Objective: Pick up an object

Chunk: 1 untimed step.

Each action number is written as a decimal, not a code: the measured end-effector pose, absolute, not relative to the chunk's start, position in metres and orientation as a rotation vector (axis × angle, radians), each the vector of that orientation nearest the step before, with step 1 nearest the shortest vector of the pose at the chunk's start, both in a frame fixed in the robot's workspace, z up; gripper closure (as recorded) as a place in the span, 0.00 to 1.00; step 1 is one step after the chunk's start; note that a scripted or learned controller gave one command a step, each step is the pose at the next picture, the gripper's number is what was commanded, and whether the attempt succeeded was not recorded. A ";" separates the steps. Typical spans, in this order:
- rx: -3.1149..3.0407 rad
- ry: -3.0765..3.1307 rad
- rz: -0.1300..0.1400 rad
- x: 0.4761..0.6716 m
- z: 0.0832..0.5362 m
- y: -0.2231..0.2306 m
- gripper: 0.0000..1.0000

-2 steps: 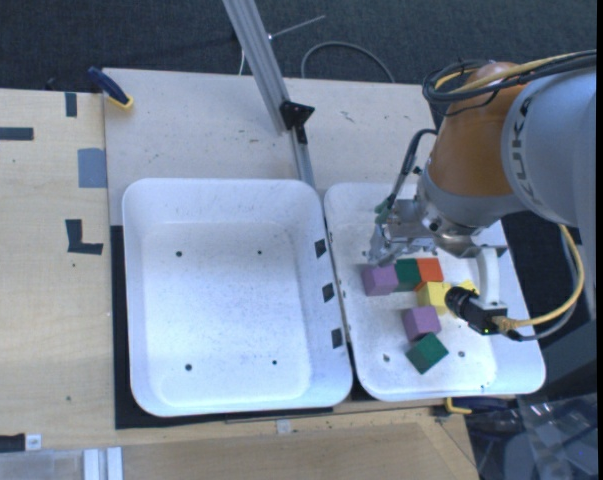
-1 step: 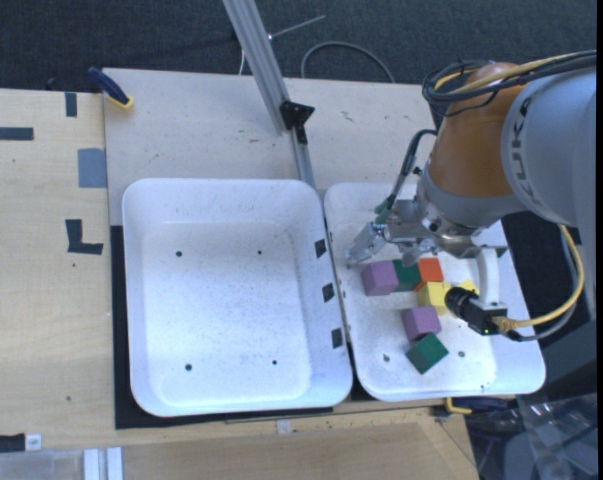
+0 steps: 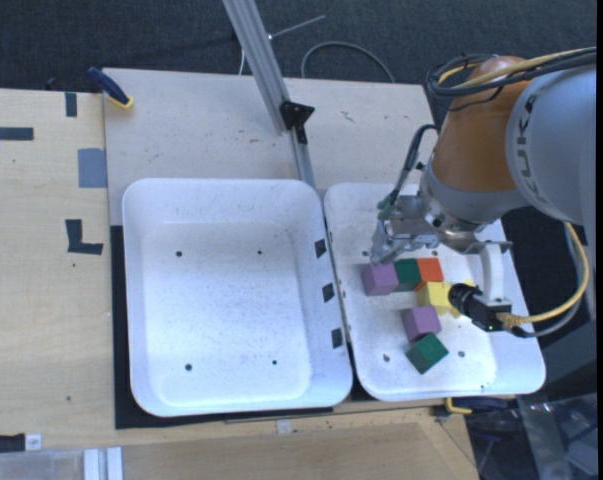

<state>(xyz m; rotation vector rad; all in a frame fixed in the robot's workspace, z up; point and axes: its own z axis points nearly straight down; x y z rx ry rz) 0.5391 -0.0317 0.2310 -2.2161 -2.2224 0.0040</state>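
We saw two bins side by side on the tabletop (image 3: 201, 133), the left bin (image 3: 146, 298) touching the right bin (image 3: 501, 368) along their shared rims. All the blocks lay in the right bin, clustered toward its middle. One block (image 3: 380, 278) sat leftmost, directly under the claw (image 3: 389, 250), with a second (image 3: 408, 273) just beside it on the right and a third (image 3: 431, 268) beyond that. A fourth (image 3: 438, 294) lay just in front of those, a fifth (image 3: 420, 321) in front again, and a sixth (image 3: 427, 352) nearest the front rim. The arm (image 3: 481, 148) reached in from the right, above the bin's rear half. A clamp (image 3: 111, 86) lay at the tabletop's far left corner.
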 end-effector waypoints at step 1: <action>-2.216 -2.222 0.006 0.539 0.231 -0.032 0.00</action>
